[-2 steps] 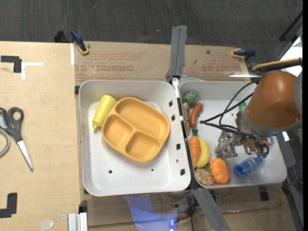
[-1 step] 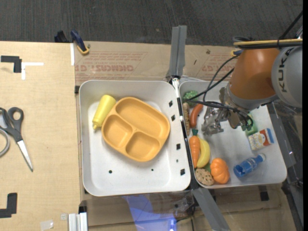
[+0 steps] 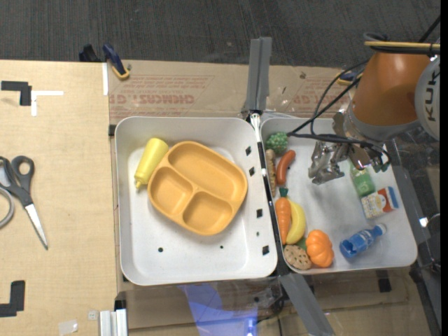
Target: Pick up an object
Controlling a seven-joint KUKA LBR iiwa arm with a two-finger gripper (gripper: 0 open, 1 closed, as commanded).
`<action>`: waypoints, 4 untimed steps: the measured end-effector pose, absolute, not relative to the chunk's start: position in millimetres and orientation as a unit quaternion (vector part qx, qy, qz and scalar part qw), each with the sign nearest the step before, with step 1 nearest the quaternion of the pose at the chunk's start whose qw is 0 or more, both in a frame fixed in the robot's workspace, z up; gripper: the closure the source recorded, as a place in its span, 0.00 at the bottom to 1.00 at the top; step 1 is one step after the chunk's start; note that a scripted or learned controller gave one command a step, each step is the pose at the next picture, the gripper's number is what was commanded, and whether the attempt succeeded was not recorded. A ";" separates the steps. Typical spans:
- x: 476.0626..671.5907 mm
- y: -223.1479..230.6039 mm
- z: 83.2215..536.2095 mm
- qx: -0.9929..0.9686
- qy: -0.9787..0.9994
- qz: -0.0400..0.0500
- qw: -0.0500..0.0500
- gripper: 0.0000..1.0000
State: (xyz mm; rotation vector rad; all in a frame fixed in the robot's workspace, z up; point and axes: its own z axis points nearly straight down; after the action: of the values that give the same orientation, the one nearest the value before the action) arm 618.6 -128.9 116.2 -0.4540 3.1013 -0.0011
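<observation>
Gripper hanging over the right bin, jaws impossible to tell from up here. Nearest grab: small juice carton at 3 o'clock of it, just beside. Probably light, stiff-ish, crushable. Best pinched across the flat sides, gently.

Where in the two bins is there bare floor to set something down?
Left white bin: free along the front, below the orange divided plastic tray. Right white bin: a bare patch mid-floor between the yellow banana and blue plastic bottle. Its left edge is crowded.
</observation>
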 end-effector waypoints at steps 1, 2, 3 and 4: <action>625.2 -134.2 93.5 -0.150 0.989 0.000 0.003 0.00; 634.9 -128.7 94.1 -0.147 0.989 0.000 0.004 0.00; 650.9 -192.3 94.8 -0.168 0.986 -0.001 0.004 0.00; 603.0 -221.9 93.8 -0.210 0.978 -0.001 0.003 0.00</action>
State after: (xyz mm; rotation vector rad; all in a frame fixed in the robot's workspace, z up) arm 603.0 -221.9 93.8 -0.6570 3.0665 -0.0018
